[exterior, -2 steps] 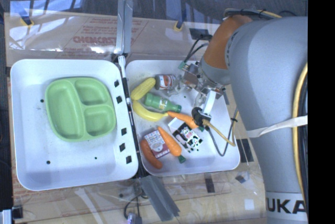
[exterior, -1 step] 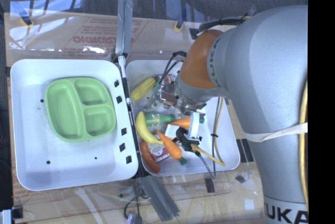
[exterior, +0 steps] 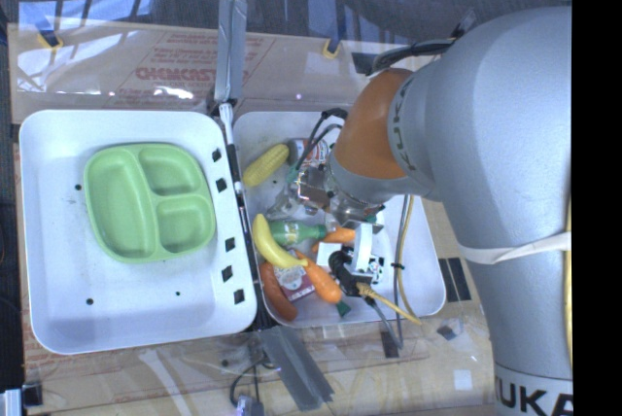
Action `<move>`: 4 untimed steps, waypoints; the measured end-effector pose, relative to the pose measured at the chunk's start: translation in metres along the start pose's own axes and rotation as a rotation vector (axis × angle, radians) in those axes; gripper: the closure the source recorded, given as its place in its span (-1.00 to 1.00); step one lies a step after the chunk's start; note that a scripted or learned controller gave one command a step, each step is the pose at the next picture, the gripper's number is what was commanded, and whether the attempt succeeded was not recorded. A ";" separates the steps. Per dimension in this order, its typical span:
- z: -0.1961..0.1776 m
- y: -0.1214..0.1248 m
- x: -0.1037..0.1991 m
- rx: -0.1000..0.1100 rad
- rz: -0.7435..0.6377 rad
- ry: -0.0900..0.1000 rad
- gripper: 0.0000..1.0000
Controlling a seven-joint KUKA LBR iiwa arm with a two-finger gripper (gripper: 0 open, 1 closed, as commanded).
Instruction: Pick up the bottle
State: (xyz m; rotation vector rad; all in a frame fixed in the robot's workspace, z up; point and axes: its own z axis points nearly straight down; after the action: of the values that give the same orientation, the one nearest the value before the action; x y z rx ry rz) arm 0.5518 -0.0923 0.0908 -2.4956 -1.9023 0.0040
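Note:
The arm reaches into the right bin (exterior: 420, 260), and my gripper (exterior: 299, 198) is low among the items near the bin's middle. Right below it lies what looks like a clear bottle with a green label (exterior: 295, 232), on its side and partly covered by a banana (exterior: 272, 245). The wrist hides the gripper's tip, so whether it touches the bottle is unclear.
In the right bin lie a corn cob (exterior: 264, 164) at the back left, a carrot (exterior: 326, 284) and a red-brown item (exterior: 278, 294) at the front. The left bin (exterior: 49, 239) holds a green divided plate (exterior: 149, 201). A ridge with black clips (exterior: 233, 210) separates the bins.

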 end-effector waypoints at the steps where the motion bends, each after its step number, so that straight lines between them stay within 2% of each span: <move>1: -0.093 0.121 -0.045 -0.004 -0.013 0.000 -1.00; 2: -0.001 0.063 -0.068 0.000 -0.139 0.000 -1.00; 3: -0.011 0.064 -0.067 0.001 -0.143 0.000 1.00; 4: -0.091 0.072 -0.017 -0.003 -0.053 0.000 1.00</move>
State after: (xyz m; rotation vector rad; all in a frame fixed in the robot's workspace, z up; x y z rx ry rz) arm 0.6174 -0.1276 0.1815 -2.4460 -1.9693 0.0015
